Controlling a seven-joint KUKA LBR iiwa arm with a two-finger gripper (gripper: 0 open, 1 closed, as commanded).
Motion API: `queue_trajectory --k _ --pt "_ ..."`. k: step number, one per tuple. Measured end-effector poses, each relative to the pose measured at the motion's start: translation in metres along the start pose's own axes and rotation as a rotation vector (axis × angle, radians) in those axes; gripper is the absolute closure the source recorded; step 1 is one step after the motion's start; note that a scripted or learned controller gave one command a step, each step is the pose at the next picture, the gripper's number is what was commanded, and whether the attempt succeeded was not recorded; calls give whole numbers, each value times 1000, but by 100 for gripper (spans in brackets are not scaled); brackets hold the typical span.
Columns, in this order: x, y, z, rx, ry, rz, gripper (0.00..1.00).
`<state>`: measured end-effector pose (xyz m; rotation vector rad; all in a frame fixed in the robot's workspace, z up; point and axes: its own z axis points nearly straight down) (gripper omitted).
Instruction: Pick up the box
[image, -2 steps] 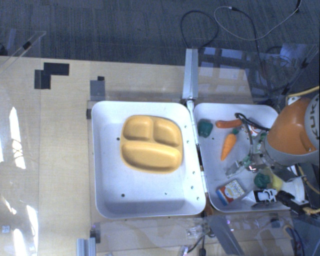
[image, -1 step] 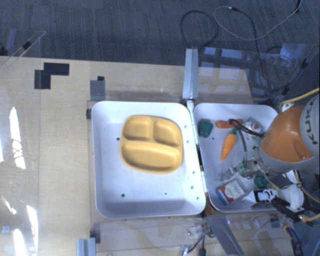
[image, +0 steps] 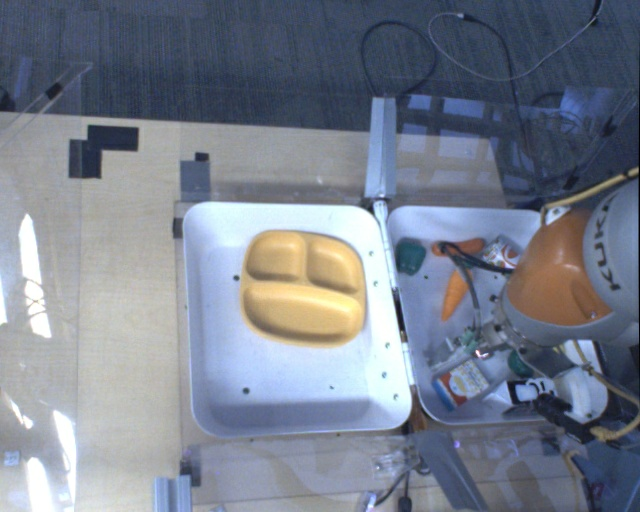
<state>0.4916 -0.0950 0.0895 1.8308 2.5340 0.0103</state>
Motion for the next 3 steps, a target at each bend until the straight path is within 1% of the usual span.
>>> queue_trajectory --k 1,2,3 --pt "-13 -4 0 0 5 -54 0" --pt "-7 -3 0 1 1 -57 0" --pt "23 41 -96 8 6 -33 0"
